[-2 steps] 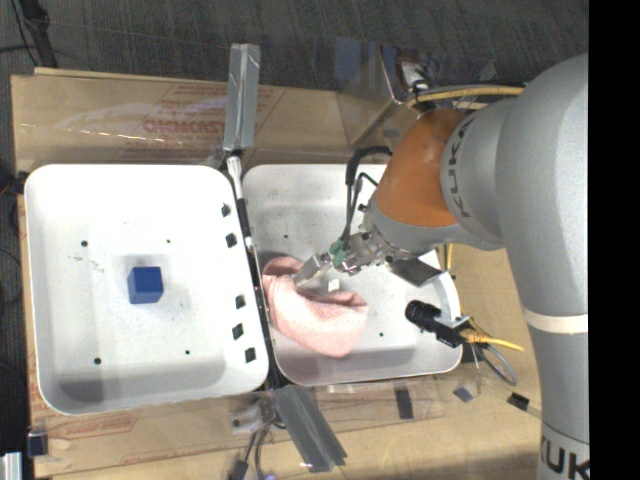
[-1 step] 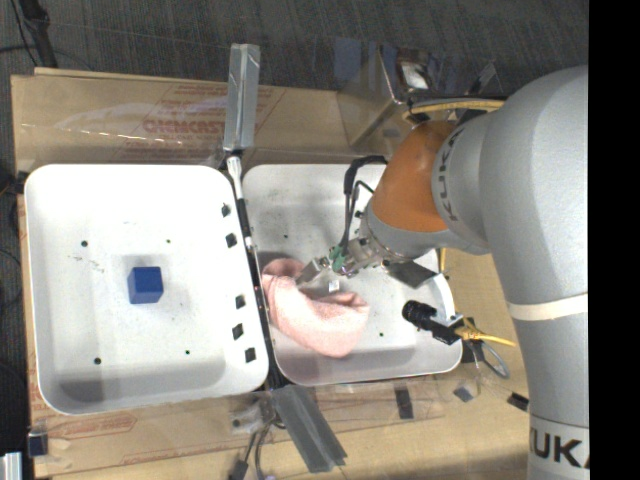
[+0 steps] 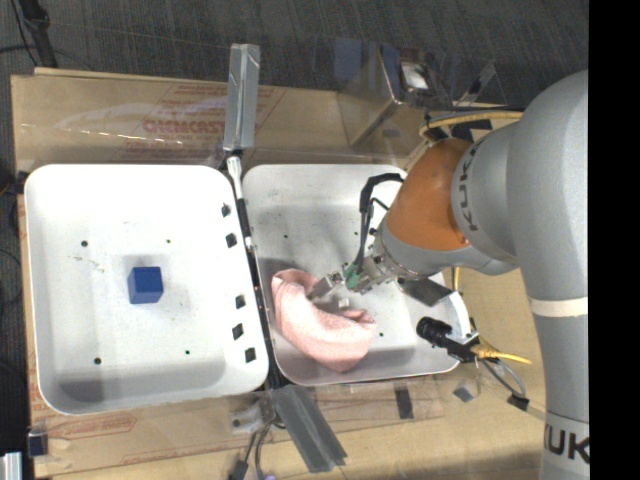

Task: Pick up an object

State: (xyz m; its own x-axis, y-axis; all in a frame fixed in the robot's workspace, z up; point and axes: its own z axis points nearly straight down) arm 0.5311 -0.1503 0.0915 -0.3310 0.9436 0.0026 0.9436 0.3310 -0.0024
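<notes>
A crumpled pink cloth (image 3: 318, 330) lies in the right bin (image 3: 300, 203), near its front left corner. My gripper (image 3: 333, 290) is low over the cloth's upper edge, touching or nearly touching it. The grey arm with its orange band (image 3: 430, 208) comes in from the right and hides part of the bin's right side. A small blue cube (image 3: 146, 284) sits alone in the left bin (image 3: 120, 193), a little left of its middle.
A metal divider bar (image 3: 240, 108) stands between the bins at the back. Cardboard lies under both bins. Cables and a black connector (image 3: 445, 336) hang by the right bin's front right corner.
</notes>
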